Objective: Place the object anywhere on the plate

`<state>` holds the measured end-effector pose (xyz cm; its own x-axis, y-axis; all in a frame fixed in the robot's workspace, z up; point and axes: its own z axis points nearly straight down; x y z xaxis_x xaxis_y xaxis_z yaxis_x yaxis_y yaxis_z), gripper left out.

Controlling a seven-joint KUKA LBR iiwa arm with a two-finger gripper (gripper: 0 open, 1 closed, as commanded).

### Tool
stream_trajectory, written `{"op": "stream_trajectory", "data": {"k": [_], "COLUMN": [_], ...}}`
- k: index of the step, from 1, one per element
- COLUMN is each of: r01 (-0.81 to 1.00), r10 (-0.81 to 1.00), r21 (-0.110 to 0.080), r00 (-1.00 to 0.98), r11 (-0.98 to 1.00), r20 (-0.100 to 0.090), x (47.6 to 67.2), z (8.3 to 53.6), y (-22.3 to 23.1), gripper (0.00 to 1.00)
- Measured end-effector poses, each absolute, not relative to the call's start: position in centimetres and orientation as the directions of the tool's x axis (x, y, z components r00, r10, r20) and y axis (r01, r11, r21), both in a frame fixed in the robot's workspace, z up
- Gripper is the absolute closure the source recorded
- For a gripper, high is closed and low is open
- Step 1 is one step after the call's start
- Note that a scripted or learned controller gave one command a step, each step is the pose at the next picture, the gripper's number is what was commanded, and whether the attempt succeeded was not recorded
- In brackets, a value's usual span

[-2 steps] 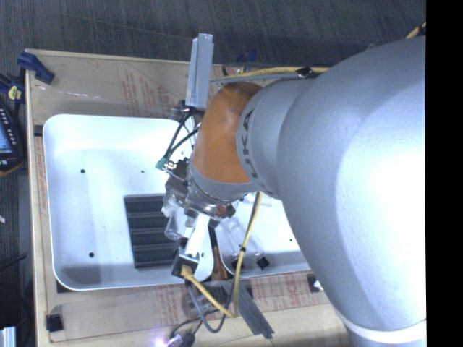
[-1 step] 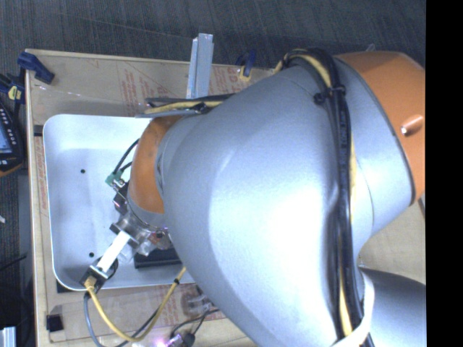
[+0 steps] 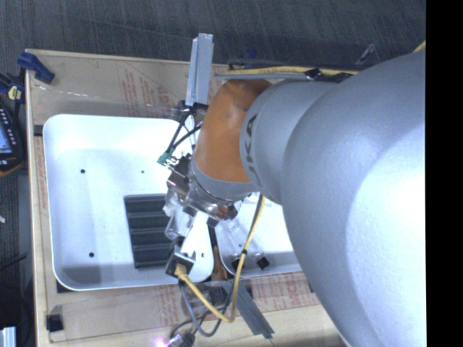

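Pale wooden bench (image 3: 108,82) on dark grey textured floor (image 3: 108,13).
Red print across the bench boards, blue clamp (image 3: 35,65) at the far left corner, all under bright, even light.

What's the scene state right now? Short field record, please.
left bin: white, shallow, holds one thing
black ribbed object: lies flat in the left bin's near right part
arm: grey with an orange band, reaches in from the right
gripper: low over the left bin's right edge, just beside the black ribbed object; grasp not visible
right bin: mostly behind the arm, contents hard to tell
task status: object not yet on a plate
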<state>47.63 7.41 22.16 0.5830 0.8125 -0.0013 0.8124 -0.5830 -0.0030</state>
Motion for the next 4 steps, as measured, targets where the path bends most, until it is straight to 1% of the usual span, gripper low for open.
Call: {"op": "stream_trajectory", "data": {"k": [1, 2, 3, 4], "r01": [0.370, 0.466, 0.468, 0.504], "r10": [0.370, 0.466, 0.468, 0.504], "r21": [0.001, -0.007, -0.007, -0.006], "r00": [0.929, 0.885, 0.884, 0.864], "r11": [-0.929, -0.885, -0.884, -0.864], "r20": [-0.004, -0.007, -0.007, -0.007], "x": [53.5, 55.5, 55.5, 51.9], "z": [19.6, 19.0, 19.0, 10.3], "y": [13.6, 3.7, 3.8, 11.3], "gripper": [1.00, 1.00, 0.00, 0.00]}}
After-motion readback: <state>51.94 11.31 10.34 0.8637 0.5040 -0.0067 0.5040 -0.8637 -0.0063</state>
